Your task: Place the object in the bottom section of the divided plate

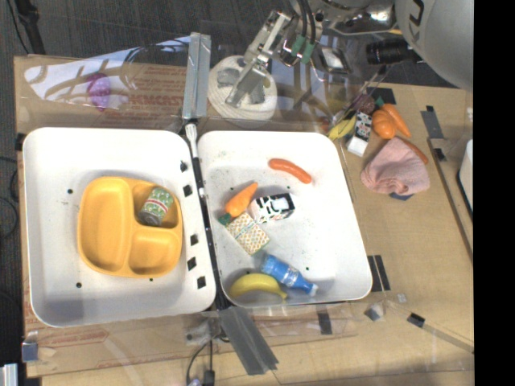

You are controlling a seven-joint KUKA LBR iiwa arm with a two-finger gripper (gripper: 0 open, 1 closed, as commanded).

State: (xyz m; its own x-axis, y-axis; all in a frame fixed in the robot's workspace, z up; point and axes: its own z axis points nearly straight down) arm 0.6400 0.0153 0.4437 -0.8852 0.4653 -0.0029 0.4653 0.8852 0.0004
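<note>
A yellow divided plate [103, 230] lies in the left bin [48, 296]. A small can with a green label [158, 206] sits in the plate's upper right section. The right bin [338, 240] holds an orange sausage [290, 169], a carrot [241, 198], a black-and-white object [273, 206], a checkered packet [248, 233], a blue bottle [288, 273] and a banana [256, 285]. My gripper [241, 93] hangs high behind the bins, over a white roll [259, 103], well away from the plate. Nothing shows in its grasp.
To the right of the bins lie a pink cloth [394, 171], an orange toy [390, 121] and a small banana [344, 127]. A purple item [100, 89] sits under clear plastic at the back left. A grey divider rail [195, 71] runs behind the bins.
</note>
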